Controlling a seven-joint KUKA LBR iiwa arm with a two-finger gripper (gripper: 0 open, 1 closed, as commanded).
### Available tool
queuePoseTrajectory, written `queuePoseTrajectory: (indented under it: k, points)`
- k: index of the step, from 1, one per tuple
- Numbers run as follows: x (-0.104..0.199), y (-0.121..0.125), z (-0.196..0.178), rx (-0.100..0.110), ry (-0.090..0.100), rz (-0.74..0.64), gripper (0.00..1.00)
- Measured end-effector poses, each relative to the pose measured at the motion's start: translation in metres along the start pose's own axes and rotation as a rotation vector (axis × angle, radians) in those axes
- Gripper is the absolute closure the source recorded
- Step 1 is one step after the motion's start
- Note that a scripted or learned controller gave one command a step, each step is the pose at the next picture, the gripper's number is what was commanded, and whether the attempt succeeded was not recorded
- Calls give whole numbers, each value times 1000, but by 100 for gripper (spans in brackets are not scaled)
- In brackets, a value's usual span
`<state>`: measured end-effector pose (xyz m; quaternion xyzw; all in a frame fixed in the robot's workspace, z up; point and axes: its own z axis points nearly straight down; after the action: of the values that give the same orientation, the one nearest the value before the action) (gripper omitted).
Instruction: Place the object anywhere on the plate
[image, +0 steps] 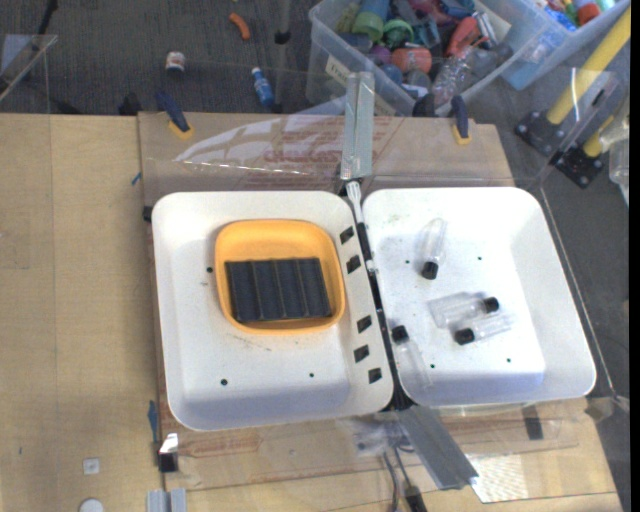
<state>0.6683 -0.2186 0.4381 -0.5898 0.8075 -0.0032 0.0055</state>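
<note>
Nearest the arm's side, vials lie loose for picking, the plate flat beyond to receive one — claw's state I cannot tell.

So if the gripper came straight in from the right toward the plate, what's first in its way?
Likely the clear vials in the right bin, if it travels low; height unclear.

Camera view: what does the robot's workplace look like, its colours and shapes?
Two shallow white bins with rounded corners sit side by side. The left bin holds a squarish orange plate bearing a dark ribbed slab; the right bin holds clear vials with black caps.
</note>
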Motion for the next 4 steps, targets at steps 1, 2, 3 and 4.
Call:
queuePoseTrajectory:
  k: [1,2,3,4]
  points:
    - [3,-1,1,-2,-1,-402,100]
    - [-2,1,1,-3,-2,-581,100]
    - [-7,2,2,-4,-3,-888,100]
    - [-5,2,2,-4,-4,-957,100]
